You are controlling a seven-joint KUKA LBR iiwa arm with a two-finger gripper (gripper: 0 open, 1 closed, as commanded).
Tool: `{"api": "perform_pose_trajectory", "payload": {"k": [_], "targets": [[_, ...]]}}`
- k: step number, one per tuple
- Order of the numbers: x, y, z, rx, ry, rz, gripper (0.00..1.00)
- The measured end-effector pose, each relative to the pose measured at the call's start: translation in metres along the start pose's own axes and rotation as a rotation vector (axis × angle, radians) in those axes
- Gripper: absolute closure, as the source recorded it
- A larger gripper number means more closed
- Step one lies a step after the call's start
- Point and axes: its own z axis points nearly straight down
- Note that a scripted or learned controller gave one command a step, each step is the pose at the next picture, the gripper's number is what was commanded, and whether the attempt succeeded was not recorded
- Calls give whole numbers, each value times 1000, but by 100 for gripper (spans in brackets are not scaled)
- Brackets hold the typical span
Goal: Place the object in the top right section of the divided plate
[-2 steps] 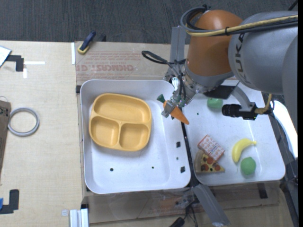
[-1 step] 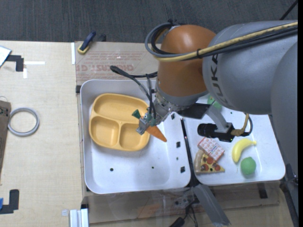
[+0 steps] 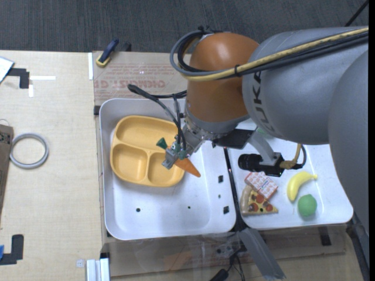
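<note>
Gripper (image 3: 175,152) over right edge of yellow divided plate (image 3: 132,134), fingers narrow, closed on toy carrot (image 3: 187,166) near its green top. Carrot long axis runs 10 to 4 o'clock: green leaves toward 10, orange tip toward 4, tip past plate rim above bin floor. Plate sits in upper part of left white bin (image 3: 158,218); open floor at 6 o'clock of plate. Right bin (image 3: 337,206) holds banana (image 3: 299,183), green ball (image 3: 307,205), pizza slice (image 3: 258,204), well apart from carrot.
</note>
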Motion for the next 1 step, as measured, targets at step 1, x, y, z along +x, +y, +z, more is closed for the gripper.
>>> {"api": "perform_pose_trajectory", "payload": {"k": [1], "targets": [[64, 7, 49, 3, 0, 233, 100]]}}
